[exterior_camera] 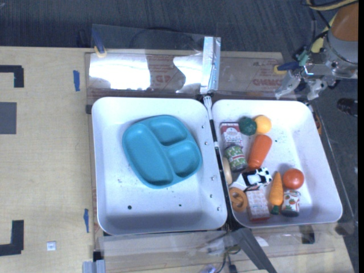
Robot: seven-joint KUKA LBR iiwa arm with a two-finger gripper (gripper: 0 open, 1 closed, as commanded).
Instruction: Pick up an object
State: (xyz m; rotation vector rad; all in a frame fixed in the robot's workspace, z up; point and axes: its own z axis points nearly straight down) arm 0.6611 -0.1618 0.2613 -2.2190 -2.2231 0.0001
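1. From above, the claw [300, 84] hangs at the upper right, just past the far rim of the right bin [301, 114]; whether it is open or closed, I cannot tell. Nothing is seen in its grip.
2. The right bin holds the toys, crowded toward its left and near sides: a large carrot [260, 150] near the middle, a green ball [247, 125] touching a yellow one [262, 123] above it, a tomato [293, 178], a small carrot [276, 191], and a black-and-white cow [257, 178].
3. The left bin [108, 152] carries a blue divided plate [162, 150], lying flat.
4. Both bins sit side by side on the counter [40, 152].
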